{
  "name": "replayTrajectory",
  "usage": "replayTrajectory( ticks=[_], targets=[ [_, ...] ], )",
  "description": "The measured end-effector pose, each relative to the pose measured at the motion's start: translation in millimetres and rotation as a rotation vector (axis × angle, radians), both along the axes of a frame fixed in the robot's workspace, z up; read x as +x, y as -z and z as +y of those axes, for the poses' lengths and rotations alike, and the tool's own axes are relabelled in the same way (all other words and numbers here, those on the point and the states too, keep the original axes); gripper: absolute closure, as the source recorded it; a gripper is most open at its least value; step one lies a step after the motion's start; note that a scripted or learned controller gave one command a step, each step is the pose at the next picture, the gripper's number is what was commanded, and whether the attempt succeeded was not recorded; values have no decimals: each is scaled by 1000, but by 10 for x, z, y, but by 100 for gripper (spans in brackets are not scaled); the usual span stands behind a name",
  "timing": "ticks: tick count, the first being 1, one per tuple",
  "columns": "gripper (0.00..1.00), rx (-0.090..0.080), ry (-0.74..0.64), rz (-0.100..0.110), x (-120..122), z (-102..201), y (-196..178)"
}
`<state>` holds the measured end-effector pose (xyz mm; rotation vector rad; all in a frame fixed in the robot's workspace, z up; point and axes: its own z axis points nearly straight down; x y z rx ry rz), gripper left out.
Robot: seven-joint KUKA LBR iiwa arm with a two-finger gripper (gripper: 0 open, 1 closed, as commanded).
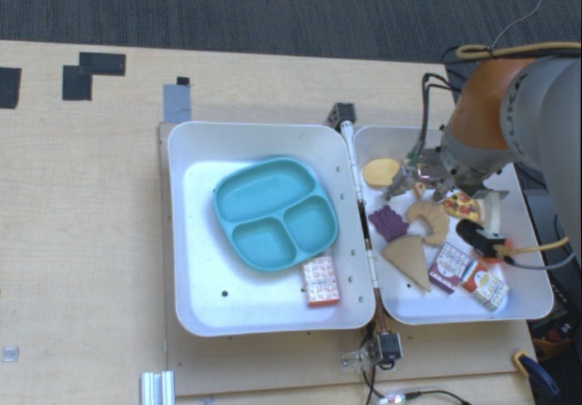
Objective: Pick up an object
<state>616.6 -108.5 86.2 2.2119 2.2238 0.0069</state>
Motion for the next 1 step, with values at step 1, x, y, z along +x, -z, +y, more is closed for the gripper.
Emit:
replayTrajectory(
  ticks=[1],
  targets=[
    [100,-1,-1,-4,15,1,-118]
  ],
)
